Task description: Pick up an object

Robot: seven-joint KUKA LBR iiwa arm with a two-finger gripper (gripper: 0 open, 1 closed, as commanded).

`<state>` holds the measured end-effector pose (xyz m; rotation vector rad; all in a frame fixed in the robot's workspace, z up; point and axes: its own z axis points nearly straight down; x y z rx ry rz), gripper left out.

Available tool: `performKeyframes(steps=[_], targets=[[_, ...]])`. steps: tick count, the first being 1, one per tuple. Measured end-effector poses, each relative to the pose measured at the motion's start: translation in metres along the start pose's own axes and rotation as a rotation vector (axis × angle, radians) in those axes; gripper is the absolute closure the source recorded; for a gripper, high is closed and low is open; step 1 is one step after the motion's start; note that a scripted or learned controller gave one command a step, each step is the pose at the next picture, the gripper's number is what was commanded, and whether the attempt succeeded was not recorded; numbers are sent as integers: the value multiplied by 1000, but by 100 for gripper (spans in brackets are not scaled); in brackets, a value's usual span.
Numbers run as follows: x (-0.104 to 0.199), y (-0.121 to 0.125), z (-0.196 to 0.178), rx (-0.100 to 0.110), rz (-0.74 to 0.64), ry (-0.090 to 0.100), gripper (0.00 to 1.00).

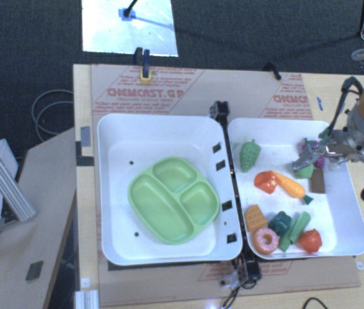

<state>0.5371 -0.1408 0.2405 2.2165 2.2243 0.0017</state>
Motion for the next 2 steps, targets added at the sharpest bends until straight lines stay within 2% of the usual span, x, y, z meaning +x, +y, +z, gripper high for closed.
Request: performKeyframes(steps=[1, 2], targets=[[0, 3, 63, 5, 2, 1, 0], [-3, 3, 105, 4, 3, 1, 0]])
